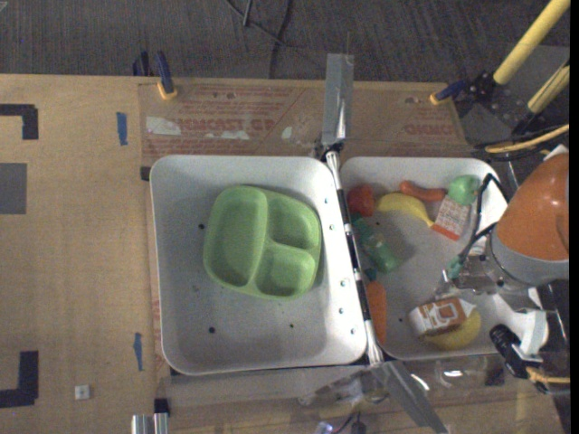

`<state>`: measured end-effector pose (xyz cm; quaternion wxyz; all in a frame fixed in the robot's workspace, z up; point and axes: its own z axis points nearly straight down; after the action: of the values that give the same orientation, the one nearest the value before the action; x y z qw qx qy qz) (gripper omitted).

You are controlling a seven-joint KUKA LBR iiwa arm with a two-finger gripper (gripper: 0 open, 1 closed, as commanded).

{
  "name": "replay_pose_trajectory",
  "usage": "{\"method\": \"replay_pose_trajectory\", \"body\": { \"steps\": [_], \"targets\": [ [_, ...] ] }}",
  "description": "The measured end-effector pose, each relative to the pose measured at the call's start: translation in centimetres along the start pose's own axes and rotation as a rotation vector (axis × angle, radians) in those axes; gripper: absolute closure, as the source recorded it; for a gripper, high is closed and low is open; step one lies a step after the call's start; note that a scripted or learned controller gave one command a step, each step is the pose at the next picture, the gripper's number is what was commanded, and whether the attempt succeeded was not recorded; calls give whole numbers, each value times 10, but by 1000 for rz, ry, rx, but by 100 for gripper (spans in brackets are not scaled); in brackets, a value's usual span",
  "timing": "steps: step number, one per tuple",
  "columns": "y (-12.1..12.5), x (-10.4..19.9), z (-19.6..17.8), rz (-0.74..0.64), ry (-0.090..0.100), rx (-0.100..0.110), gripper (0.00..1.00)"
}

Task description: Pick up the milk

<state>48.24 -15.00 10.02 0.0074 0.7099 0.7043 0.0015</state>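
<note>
Two small cartons lie in the right bin (407, 346). One is white and orange-red (450, 217), near the far right, beside a green lid-like object (463, 188). The other is orange-brown with a white face (441, 316) and rests at the front against a yellow banana (459, 333). I cannot tell which of them is the milk. My gripper (463, 277) hangs between the two, just above and behind the front carton, with nothing visibly held. The arm's orange band (538, 220) covers the bin's right edge.
The right bin also holds a red fruit (360, 199), a second banana (407, 209), two carrots (422, 190) (377, 307) and a green bottle (376, 248). A green divided plate (264, 240) sits in the left bin (181, 315). Yellow poles (534, 34) stand at the far right.
</note>
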Motion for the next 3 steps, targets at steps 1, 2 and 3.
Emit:
{"method": "replay_pose_trajectory", "body": {
  "steps": [1, 2, 3],
  "targets": [
    [2, -39, 11, 340, 8, 3, 100],
    [2, -55, -101, 10, 6, 10, 100],
    [3, -55, -111, 8, 4, 7, 100]
  ]
}}
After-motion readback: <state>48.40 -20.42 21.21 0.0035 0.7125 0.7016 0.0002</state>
